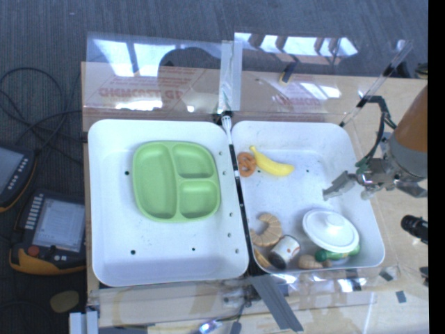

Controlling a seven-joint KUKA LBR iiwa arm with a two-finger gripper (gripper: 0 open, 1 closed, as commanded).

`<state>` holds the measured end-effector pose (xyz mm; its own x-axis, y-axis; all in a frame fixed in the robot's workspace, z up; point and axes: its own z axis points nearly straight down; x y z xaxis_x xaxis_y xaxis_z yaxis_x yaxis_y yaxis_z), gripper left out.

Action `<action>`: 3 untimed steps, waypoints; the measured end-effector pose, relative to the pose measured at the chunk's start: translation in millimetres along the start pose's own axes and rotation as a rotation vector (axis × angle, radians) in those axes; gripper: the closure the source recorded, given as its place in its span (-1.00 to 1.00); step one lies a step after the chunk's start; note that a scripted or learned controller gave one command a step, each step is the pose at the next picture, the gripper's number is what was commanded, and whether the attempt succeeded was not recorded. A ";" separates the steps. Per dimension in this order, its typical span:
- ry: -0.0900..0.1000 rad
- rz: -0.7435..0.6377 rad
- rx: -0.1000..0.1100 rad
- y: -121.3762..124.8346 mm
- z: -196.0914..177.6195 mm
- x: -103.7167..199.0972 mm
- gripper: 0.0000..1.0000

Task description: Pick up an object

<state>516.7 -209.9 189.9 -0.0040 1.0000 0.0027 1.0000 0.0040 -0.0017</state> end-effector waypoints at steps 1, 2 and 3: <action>-0.004 -0.130 0.001 63.9 -0.2 46.4 -1.00; -0.005 -0.388 0.000 131.8 56.0 65.8 -1.00; -0.011 -0.732 -0.007 127.7 100.5 90.0 -1.00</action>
